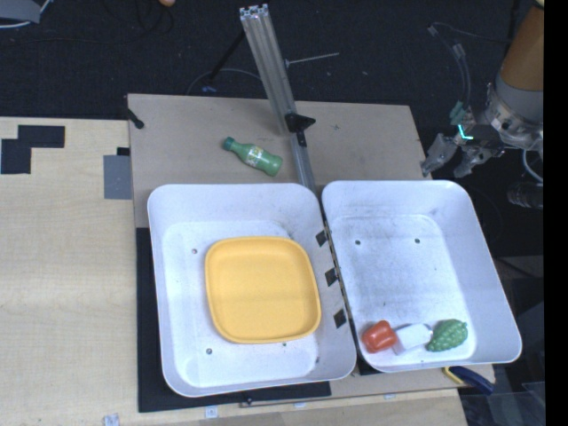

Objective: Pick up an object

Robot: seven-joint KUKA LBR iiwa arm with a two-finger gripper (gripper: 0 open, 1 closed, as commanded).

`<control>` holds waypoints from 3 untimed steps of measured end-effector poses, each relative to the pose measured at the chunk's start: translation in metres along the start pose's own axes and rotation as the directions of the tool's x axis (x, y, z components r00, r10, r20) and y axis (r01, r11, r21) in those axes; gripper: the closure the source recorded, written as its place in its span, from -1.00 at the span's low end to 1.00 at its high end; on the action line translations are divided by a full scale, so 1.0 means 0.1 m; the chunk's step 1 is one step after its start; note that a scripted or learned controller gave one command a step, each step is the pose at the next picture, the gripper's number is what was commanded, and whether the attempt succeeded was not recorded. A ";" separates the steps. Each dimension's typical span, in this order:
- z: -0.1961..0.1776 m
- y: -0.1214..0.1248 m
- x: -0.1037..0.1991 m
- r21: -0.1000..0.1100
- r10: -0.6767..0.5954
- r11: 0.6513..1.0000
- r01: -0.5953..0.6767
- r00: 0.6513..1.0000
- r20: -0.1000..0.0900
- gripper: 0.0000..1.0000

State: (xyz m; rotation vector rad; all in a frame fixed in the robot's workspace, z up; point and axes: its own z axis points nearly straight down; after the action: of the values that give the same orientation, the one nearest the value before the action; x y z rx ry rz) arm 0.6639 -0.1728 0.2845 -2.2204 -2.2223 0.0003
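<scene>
Camera view, fixed overhead at a slant: two white bins sit side by side on the bench [373, 140]. The left bin [173, 238] holds a yellow plate [263, 288]. The right bin [479, 264] holds three small items clustered against its near wall: a red pepper [379, 335], a white block [414, 336] touching it, and a green bunch [447, 335] just beside that. A green bottle [253, 155] lies on the bench beyond the left bin.

The end effector [454, 153] hangs above the far right corner of the right bin, well apart from the cluster, which lies toward the near wall. Any pick likely requires travel along that bin's depth.

Whether the end effector is released or clenched cannot be told; it is small and dark against clutter. The arm is cut off at the frame edge.
</scene>
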 end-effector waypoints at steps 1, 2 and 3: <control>0.00 0.00 0.00 0.000 0.000 1.000 0.000 1.000 0.000 -1.00; 0.45 -0.03 -0.06 0.003 0.000 1.000 0.000 1.000 0.000 -1.00; 1.09 -0.03 -0.02 0.005 -0.001 1.000 0.001 1.000 -0.001 -1.00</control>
State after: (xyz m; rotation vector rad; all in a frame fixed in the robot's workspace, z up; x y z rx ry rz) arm 0.6611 -0.1749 0.1757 -2.2163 -2.2197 0.0049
